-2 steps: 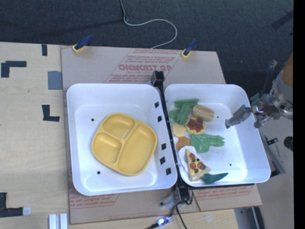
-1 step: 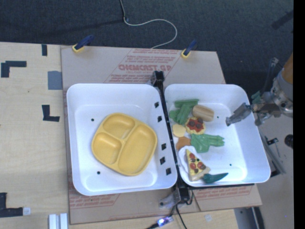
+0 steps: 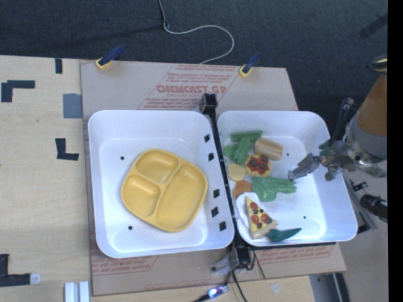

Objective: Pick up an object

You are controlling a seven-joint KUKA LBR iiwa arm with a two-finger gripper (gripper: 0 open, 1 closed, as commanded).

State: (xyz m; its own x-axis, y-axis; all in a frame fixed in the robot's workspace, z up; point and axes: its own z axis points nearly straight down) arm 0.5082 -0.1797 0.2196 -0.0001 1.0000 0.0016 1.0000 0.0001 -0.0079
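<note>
In the camera view, the end effector [image 3: 301, 170] is seen over the right bin [image 3: 334, 197], its fingers spread and nothing pinched between them. Toy food is clustered at that bin's left: a green piece [image 3: 272, 187] just beside the fingertips, a pizza slice [image 3: 258, 216], a bun [image 3: 269, 147]. A yellow plate [image 3: 164, 189] is seen in the left bin [image 3: 104, 168].

Bright, even overhead light, soft shadows, mild glare on the white bins [image 3: 101, 168], slightly soft focus.
</note>
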